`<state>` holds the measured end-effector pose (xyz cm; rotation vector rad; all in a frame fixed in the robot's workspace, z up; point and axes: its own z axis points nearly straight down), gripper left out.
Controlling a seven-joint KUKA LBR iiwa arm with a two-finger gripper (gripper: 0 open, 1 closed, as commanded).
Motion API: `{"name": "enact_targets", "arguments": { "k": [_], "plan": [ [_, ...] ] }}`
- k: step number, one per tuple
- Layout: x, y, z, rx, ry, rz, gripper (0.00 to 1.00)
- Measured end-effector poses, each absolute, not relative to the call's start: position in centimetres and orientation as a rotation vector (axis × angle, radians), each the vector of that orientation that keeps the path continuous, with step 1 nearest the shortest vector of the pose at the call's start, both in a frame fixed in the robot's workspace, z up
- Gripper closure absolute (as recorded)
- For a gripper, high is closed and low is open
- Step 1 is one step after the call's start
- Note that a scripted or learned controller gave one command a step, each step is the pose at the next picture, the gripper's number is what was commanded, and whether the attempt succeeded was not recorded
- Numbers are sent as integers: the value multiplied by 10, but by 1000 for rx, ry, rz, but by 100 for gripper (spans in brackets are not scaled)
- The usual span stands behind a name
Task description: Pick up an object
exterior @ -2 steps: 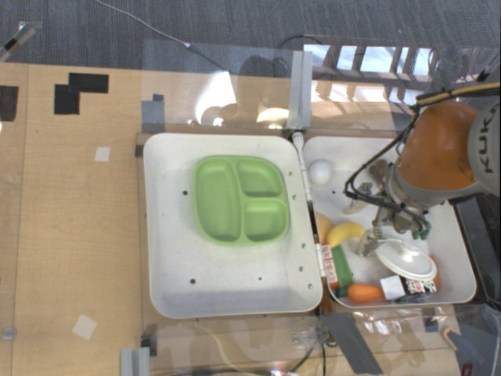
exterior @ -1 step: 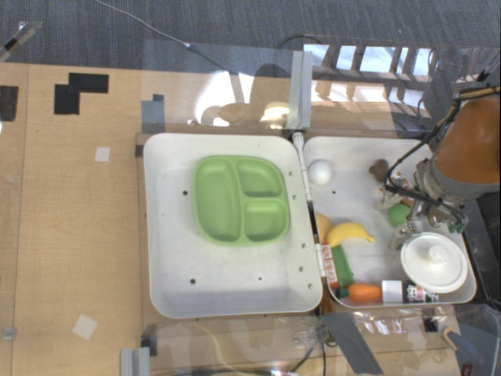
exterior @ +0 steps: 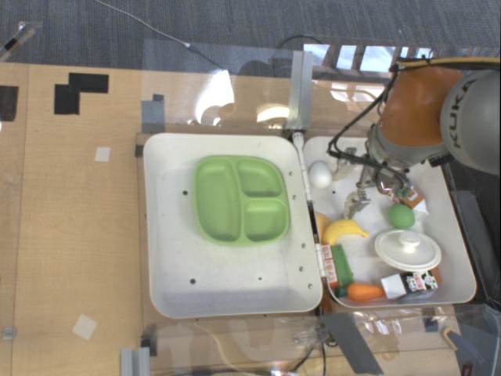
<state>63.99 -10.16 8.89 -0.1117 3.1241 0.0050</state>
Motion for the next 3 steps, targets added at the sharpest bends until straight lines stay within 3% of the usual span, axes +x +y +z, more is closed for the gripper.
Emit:
{"name": "enact_targets", "arguments": {
  "k": [1,2,3],
  "plan": [
    [601,-157,90,98,3126,-3,0],
    [581,-105,91,209,3117,0,0],
    [551,-183,91,318,3107,-5,0]
  ]
}}
